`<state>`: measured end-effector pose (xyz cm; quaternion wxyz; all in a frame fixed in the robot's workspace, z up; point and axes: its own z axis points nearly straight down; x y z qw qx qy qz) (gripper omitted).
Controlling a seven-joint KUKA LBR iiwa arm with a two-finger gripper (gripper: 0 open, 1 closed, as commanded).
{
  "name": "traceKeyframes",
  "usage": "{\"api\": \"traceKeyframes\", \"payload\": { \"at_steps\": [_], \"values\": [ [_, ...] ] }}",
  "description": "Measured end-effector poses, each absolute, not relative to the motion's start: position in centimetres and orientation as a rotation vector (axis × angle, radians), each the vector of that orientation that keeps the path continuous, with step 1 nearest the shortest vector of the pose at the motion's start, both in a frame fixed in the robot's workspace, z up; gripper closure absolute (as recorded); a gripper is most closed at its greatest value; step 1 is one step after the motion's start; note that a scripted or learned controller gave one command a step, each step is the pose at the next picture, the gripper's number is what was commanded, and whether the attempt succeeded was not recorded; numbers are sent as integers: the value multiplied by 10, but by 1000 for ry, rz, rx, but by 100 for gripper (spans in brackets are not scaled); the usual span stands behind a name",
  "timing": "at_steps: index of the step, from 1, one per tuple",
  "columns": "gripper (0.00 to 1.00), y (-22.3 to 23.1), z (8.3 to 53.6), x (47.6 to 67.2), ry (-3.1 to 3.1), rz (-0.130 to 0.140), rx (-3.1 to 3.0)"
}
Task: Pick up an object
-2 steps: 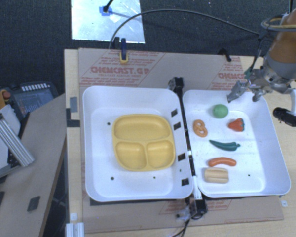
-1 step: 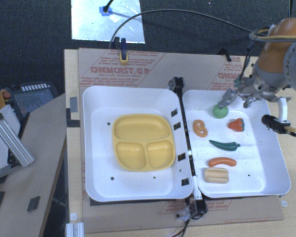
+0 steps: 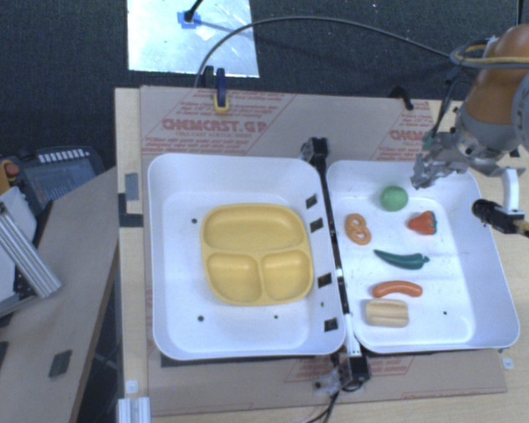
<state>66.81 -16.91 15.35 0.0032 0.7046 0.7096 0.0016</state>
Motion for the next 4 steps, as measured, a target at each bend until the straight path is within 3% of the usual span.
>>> {"api": "traceKeyframes", "payload": {
  "at_steps": [2,3,4],
  "values": [
    [100,-168,264,665,2222,8,2208],
    [100,-168,283,666,2225,4,2212],
    [100,-117,268,660,2232,2,2212]
  ]
}}
